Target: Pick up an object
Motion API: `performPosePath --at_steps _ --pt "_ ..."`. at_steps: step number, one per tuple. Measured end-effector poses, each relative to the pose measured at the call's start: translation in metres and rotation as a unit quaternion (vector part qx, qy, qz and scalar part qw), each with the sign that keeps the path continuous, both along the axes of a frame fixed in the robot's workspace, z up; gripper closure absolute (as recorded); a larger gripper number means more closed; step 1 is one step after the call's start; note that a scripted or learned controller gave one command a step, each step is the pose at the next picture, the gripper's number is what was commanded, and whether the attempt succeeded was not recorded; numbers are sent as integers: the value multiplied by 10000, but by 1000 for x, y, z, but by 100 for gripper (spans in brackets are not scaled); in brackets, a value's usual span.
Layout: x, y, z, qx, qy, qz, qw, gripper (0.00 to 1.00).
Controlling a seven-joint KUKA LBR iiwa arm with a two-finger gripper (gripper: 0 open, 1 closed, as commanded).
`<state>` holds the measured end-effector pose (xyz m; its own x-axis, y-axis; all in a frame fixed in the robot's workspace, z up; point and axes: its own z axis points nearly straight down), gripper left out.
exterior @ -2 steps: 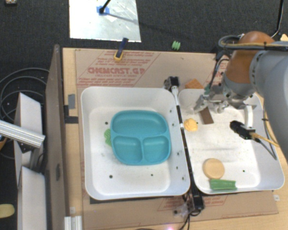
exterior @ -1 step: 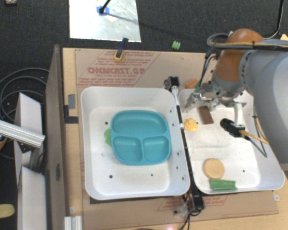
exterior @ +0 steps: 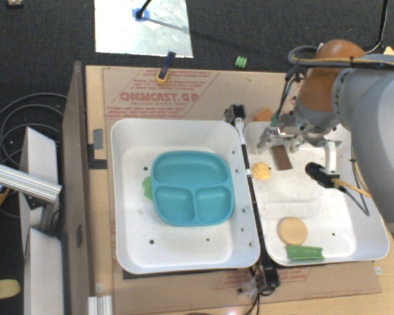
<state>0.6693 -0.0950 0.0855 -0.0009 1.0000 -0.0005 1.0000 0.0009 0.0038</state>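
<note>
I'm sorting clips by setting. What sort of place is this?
Most likely a robotics lab test bench: a robot arm reaches over two white bins holding toy items, such as a teal divided plate, set on a cardboard sheet, with loose cables alongside.

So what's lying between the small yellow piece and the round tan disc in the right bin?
Nothing: in the camera view, bare white bin floor runs from the yellow piece to the tan disc.

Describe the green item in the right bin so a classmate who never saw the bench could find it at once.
Start at the right-hand white bin and go to its near edge. Just below the round tan disc lies the flat green piece. It is that bin's one green thing, long and rectangular rather than round.
</note>
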Motion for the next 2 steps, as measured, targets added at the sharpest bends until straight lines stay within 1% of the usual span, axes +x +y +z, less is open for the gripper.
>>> performPosePath --at_steps 1,2 --pt "-11 -16 -1 -1 14 -6 10000 0" --pt "1 -20 0 3 -2 14 10000 0"
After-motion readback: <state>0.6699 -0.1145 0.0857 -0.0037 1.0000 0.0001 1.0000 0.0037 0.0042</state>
